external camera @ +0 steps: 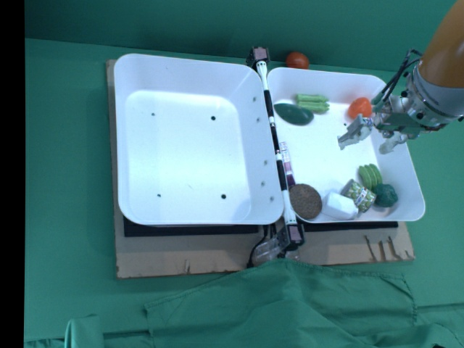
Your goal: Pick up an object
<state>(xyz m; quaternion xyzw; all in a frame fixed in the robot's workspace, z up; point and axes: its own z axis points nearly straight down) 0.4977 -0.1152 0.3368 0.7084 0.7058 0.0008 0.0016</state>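
Two metal fingers of the gripper (371,133) stand spread apart with nothing between them, poised above the right shallow white plastic bin (319,158) near its right wall. The grey arm with its orange band (442,56) enters from the upper right.

Just beside the gripper, toward the bin's far right corner, lies a small round orange object (359,108). Left of that lies a light green ridged piece (312,103), and next to it a dark green oval object (293,113) near the bin's left wall.

Along the near wall, well apart from the gripper, sit a light green ribbed object (370,175), a dark green lumpy object (385,193), a small green-and-white patterned packet (358,193), a white block (338,206) and a round brown disc (305,201).

The left shallow white plastic bin (192,140) adjoins the right one. A red round object (296,60) rests outside the bins on the green table (65,158).
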